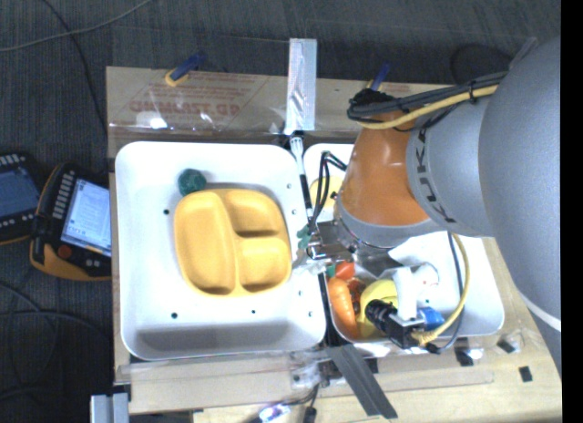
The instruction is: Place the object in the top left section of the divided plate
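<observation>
A yellow divided plate [211, 246] lies in the left bin [146, 321], with one long section on its left and two smaller sections on its right. All three sections look bare. A small dark green object [191, 180] rests on the bin floor, touching the plate's far left corner. My gripper [344, 273] hangs low over the near left part of the right bin [478, 307], mostly hidden under the wrist and its orange band. An orange object [341, 299] and a yellow object [375, 306] lie directly beneath it.
The wall between the two bins [310, 230] runs just left of the gripper. A clear plastic sheet [196, 102] and a strip lie behind the bins. A handheld pendant [73, 225] sits off the bench to the left.
</observation>
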`<state>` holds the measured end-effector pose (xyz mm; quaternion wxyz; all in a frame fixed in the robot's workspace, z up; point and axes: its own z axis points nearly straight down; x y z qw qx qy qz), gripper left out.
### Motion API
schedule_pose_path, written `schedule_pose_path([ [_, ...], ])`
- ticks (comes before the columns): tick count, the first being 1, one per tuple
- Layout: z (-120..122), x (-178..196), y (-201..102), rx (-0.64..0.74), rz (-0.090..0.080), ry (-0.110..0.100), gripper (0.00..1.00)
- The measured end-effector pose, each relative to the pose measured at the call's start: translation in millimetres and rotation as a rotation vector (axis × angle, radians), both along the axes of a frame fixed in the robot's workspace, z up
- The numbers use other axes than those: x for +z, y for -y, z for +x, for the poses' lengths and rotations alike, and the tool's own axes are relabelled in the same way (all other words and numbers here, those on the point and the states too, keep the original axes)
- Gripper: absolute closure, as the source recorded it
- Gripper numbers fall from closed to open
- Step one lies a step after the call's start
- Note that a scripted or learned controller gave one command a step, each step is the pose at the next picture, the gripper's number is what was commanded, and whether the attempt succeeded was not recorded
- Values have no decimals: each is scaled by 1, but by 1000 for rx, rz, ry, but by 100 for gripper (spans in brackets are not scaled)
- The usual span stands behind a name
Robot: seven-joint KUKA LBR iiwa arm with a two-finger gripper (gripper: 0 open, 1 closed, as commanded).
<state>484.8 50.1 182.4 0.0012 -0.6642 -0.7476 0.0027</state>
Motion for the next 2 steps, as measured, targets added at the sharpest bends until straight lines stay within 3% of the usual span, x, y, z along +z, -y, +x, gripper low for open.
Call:
schedule_pose_path([
  [1,-1,0,54,-130,1,2,100],
  [2,94,41,3,-85,-3,3,100],
])
